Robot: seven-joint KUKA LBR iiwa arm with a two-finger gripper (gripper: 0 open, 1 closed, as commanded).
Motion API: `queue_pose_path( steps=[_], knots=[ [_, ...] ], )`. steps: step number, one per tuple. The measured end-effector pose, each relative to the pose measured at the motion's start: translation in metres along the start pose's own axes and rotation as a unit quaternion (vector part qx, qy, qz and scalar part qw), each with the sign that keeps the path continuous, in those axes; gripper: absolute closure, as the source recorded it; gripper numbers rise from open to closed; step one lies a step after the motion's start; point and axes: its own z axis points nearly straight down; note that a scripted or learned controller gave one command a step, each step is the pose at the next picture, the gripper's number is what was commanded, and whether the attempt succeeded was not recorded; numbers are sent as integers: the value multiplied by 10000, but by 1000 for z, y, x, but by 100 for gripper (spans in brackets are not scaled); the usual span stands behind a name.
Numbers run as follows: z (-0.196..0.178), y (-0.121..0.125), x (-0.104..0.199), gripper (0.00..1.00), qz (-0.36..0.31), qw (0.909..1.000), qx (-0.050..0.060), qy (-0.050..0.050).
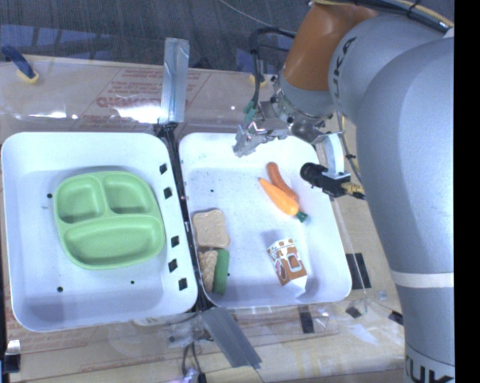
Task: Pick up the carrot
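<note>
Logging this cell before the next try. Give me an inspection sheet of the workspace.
Surface: two white bins, left bin and right bin, on a bench.
Job's things: carrot lies in the right bin, beside a sausage.
Clutter: green divided plate in left bin; bread slice, small packet, green piece in right bin.
Grippers: tool above the right bin's far edge, apart from the carrot.
Cables: black cable near the wrist.
Surroundings: dark floor.
</note>
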Motion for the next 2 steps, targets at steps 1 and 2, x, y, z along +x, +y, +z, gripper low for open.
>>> queue_pose_path(
  steps=[1,2],
  knots=[
    [-8,15,3,100,1184,9930,-15,-4],
    [-56,15,-4,100,-1254,9921,-28,-14]
  ],
)
